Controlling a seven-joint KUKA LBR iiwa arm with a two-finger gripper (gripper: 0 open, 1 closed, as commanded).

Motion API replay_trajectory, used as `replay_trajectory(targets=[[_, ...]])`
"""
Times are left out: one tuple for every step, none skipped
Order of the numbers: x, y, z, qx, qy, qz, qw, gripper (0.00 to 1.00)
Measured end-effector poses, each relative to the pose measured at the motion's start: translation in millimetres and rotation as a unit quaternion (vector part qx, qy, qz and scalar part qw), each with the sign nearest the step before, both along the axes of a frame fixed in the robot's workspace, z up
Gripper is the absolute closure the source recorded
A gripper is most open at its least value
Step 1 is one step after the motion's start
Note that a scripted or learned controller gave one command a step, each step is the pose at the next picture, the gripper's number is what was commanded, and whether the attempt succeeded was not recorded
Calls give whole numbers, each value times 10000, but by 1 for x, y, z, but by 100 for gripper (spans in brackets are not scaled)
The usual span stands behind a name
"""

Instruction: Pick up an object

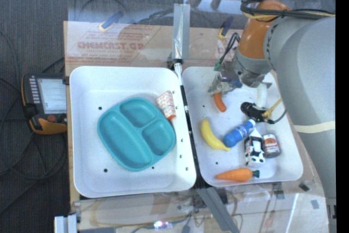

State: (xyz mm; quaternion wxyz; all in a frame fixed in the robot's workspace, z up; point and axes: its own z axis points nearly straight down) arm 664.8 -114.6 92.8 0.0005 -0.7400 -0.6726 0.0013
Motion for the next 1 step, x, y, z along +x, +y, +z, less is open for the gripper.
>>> replay_trajectory(targets=[[-12, 77, 90, 4, -2, -12, 10000, 100]])
